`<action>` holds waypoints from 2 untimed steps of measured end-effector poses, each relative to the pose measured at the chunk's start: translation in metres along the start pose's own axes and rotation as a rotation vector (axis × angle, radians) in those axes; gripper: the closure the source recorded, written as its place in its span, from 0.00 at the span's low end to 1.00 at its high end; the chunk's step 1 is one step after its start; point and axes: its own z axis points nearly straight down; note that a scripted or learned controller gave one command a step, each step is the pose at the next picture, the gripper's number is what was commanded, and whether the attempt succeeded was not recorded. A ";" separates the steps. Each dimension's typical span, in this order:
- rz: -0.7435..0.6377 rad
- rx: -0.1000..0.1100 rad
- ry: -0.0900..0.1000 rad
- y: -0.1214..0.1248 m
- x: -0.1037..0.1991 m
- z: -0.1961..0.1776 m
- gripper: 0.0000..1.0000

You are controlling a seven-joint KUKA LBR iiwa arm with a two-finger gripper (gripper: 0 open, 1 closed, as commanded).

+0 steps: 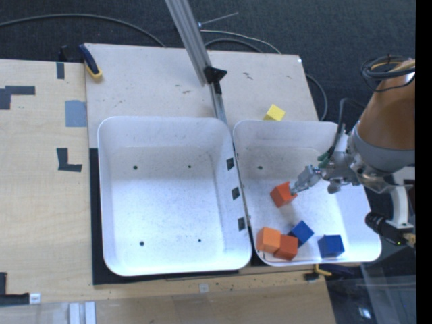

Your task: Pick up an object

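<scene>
The right bin (270,140) holds several cubes. An orange-red cube (282,194) lies near its middle. My gripper (298,183) reaches in from the right, and its tip sits right at that cube's upper right corner, touching or nearly so. Whether the cube is gripped is not visible. Near the bin's front edge an orange cube (269,238) and a red-orange cube (287,248) sit side by side. A blue cube (302,231) lies just behind them, and a second blue cube (331,246) lies to their right.
The left bin (108,181) stands beside the right one, with a shared wall between them. A yellow cube (275,113) lies on the bench behind the right bin. A metal rail (192,39) slants down to the bins' back edge.
</scene>
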 end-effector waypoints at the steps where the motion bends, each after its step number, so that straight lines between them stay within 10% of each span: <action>1: -0.001 0.007 0.001 0.040 0.025 0.108 0.00; 2: 0.001 -0.022 -0.007 0.051 0.014 0.124 0.00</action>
